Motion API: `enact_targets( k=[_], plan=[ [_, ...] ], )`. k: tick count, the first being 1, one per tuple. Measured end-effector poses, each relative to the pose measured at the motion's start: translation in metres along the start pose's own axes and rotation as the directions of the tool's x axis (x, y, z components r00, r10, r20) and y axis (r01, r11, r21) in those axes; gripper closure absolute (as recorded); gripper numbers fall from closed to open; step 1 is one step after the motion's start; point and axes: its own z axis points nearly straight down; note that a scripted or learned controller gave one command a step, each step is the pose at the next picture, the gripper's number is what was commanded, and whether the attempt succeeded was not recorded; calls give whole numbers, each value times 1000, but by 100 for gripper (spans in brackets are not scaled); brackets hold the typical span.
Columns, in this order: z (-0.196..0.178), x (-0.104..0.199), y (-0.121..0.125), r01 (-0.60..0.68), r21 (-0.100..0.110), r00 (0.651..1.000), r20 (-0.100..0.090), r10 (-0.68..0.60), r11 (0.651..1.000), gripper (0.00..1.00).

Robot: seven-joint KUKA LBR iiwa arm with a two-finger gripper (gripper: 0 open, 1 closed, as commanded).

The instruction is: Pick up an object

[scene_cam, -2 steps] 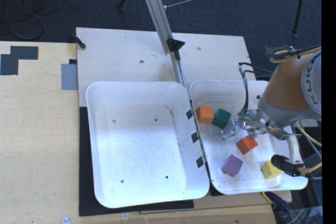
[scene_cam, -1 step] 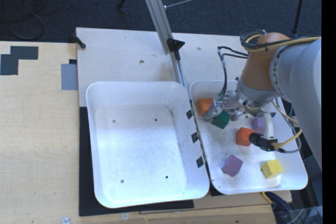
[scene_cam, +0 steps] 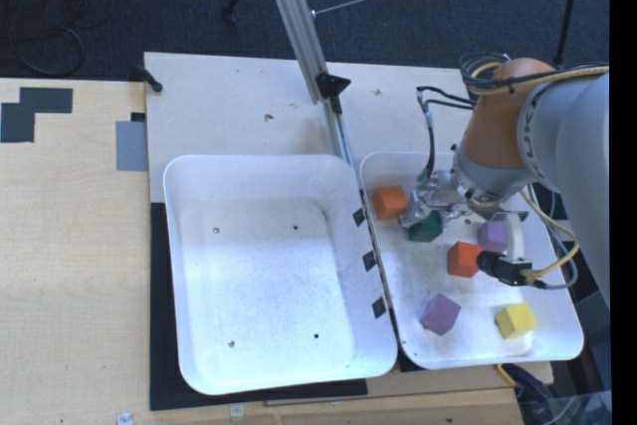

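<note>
Right bin (scene_cam: 557, 338), six blocks, scattered for picking. We log the gripper (scene_cam: 430, 210) low over the green block (scene_cam: 426, 228); finger state: we cannot tell.

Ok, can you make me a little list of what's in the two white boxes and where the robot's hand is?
left bin: nothing visible inside
right bin: holds six blocks
orange blocks: one near the divider, one mid-bin
green block: right under the gripper
purple blocks: one toward the front, a paler one by the arm
yellow block: front right corner
gripper: low over the green block; grasp not clear
</note>
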Motion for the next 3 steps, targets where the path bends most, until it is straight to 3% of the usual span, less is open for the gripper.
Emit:
enact_targets(
  k=[1,2,3],
  plan=[
    [-96,85,21,5,-10,1000,-2,-5,1000,100],
    [-167,176,6,6,-7,1000,-3,-6,1000,100],
    [-219,152,26,-2,-8,1000,2,2,1000,100]
  ],
)
